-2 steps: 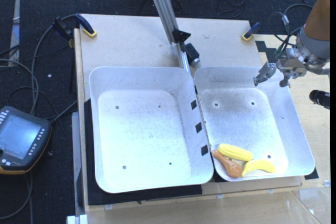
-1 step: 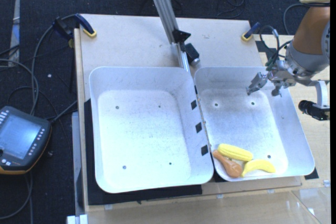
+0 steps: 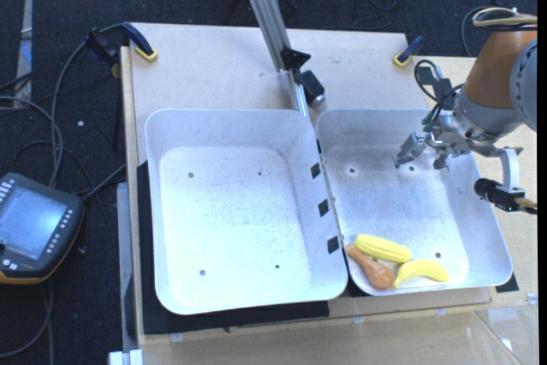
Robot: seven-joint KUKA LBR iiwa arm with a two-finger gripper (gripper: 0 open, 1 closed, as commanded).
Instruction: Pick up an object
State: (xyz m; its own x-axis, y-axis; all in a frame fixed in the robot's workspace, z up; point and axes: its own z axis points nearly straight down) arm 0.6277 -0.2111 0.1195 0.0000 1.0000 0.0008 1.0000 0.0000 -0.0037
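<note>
While the arm [image 3: 500, 77] reaches in from the right over the far part of the right bin [image 3: 491, 222], its gripper [image 3: 425, 151] hangs above bare bin floor with two fingers spread apart, nothing between them. One finger [image 3: 408, 150] angles down-left, other finger [image 3: 442, 158] sits just right of it. Orange band shows above the wrist.

Objects all sit in the near corner of the right bin, well apart from the gripper. Yellow corn-like piece [image 3: 384, 248]: long axis runs left-right, slightly tilted, left end a bit farther from the camera. Yellow banana [image 3: 421, 272]: curved, long axis roughly left-right, tips pointing down toward the near rim, just beside the corn piece on its right. Orange piece [image 3: 371, 266]: long axis diagonal, narrow end pointing up-left toward the divider, fat end down-right, touching or just under the corn piece.

Left bin [image 3: 162, 184] lies beside the right one on the counter [image 3: 214, 64]. Handheld pendant [image 3: 34, 226] rests on the floor left of the counter.
</note>
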